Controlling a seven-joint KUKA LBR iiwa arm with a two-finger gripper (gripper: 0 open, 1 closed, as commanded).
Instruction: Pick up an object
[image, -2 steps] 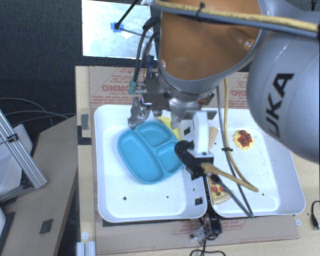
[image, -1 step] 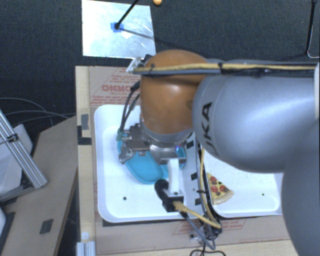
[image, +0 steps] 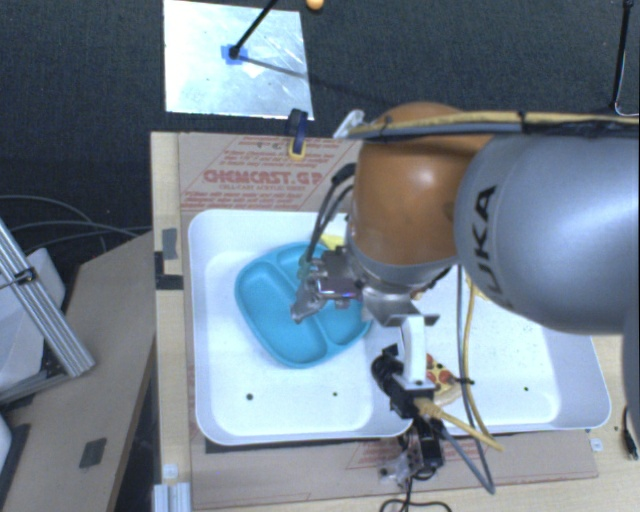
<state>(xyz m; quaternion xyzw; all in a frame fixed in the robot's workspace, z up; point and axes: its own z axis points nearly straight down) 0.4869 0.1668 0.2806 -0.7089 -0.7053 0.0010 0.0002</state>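
From my console I see a bright blue plastic tray (image: 285, 305) lying flat in the left bin (image: 215, 300); it is glossy, rounded at the corners, with moulded compartments (at least two, divided by a raised ridge); its right part is hidden under the arm (image: 500, 215). The gripper (image: 312, 290) sits low over the tray's right half, near the ridge; whether it is released, clenched or grasping the tray, I cannot tell from this angle.
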